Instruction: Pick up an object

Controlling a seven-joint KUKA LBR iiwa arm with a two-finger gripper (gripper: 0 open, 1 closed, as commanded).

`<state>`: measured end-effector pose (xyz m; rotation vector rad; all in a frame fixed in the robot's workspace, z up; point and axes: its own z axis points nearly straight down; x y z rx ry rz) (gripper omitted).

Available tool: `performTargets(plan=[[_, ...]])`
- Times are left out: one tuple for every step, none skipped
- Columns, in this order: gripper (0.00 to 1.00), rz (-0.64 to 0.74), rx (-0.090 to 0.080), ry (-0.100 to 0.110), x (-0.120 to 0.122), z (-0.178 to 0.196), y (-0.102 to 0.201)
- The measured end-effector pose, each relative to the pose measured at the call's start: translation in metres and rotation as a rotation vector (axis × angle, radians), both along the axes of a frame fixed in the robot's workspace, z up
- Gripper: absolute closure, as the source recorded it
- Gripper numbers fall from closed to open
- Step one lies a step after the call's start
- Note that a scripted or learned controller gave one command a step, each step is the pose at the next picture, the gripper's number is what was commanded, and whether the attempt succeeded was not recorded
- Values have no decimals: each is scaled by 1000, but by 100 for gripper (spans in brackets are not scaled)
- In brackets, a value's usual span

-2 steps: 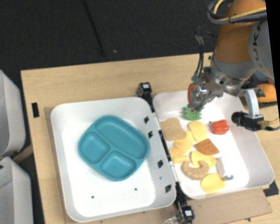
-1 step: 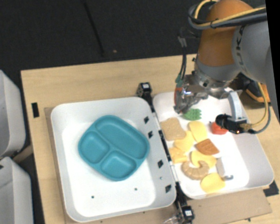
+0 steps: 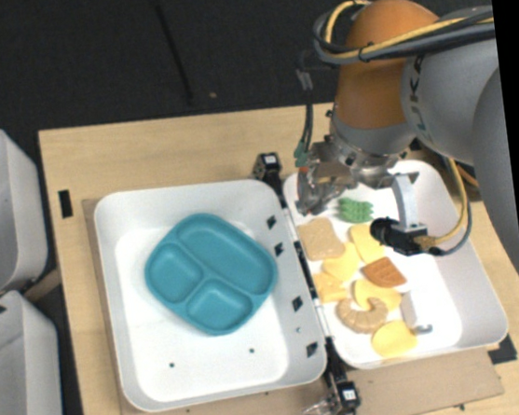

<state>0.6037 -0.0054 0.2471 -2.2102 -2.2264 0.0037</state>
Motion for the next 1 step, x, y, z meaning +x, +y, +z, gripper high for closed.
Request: performTargets(plan=[[100, -3, -3, 1, 2, -18, 27]])
